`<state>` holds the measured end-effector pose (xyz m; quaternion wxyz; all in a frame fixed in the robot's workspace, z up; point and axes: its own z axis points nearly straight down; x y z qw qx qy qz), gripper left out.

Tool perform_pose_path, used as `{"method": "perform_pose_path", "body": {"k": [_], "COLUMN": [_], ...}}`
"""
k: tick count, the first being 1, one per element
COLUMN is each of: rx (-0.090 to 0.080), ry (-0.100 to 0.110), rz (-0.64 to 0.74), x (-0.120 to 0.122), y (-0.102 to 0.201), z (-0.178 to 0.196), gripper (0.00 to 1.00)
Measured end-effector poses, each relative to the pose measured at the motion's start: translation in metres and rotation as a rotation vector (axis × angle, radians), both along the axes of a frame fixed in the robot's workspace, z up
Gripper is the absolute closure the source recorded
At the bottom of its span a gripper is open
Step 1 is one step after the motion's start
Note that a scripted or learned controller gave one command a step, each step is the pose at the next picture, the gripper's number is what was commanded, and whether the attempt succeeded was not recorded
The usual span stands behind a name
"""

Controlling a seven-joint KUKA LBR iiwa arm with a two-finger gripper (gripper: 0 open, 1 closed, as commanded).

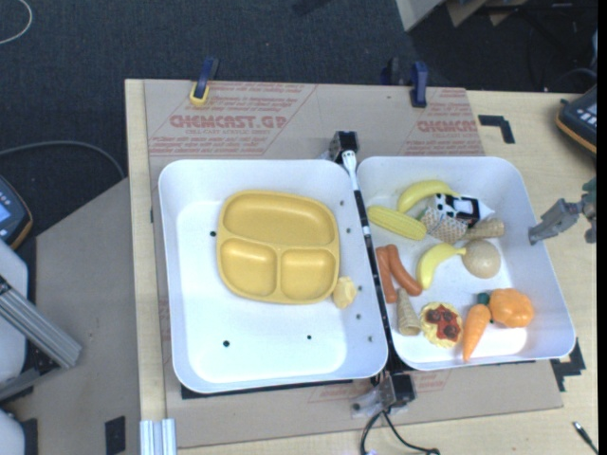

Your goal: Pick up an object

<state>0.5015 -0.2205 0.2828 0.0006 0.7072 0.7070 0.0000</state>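
Jaws hard to read: the grey two-finger gripper (555, 219) is sitting blurred at the right bin's (542, 282) outer rim, holding nothing.
The toy foods are lying leftward of it, the nearest probably the beige egg-shaped piece (482, 258); the arm is barely entering from the right.

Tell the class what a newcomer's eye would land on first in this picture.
First comes the big yellow divided tray in the left bin. Next, the heap of toy food crowding the right bin, with bananas at the back and a carrot at the front.
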Motion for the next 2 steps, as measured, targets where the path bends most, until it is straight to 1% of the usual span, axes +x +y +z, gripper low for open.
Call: {"method": "perform_pose_path", "body": {"k": [1, 2], "rx": [0.004, 0.004], "ry": [0.007, 0.007], "rz": [0.001, 0.000], "x": [0.004, 0.003], "y": [0.007, 0.010], "z": [-0.061, -0.104], "gripper": [0.00, 0.00]}}
